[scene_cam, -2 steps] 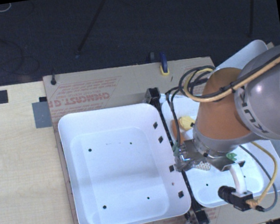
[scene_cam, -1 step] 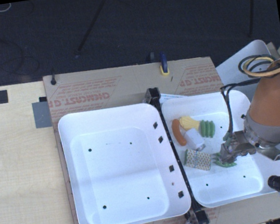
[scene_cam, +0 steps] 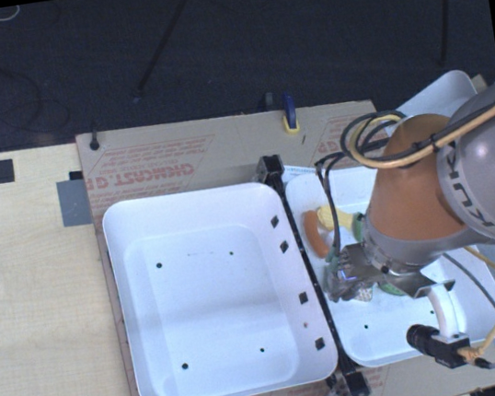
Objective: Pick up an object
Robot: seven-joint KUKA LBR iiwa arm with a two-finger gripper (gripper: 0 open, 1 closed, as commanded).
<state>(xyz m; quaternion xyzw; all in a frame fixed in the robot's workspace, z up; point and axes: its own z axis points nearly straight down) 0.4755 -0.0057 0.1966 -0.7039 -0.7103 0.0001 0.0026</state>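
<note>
Bench with two white bins — arm over the right bin [scene_cam: 392, 347].
I see my gripper [scene_cam: 350, 283] low beside an orange object [scene_cam: 314, 233] — grip state unclear.

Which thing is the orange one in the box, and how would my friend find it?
Start at the right-hand shallow white bin, the one the grey arm with the orange band hangs over. Look along its left wall, near the black divider clips. The orange rounded object lies there, beside a smaller yellow piece; it is the orange one.
</note>
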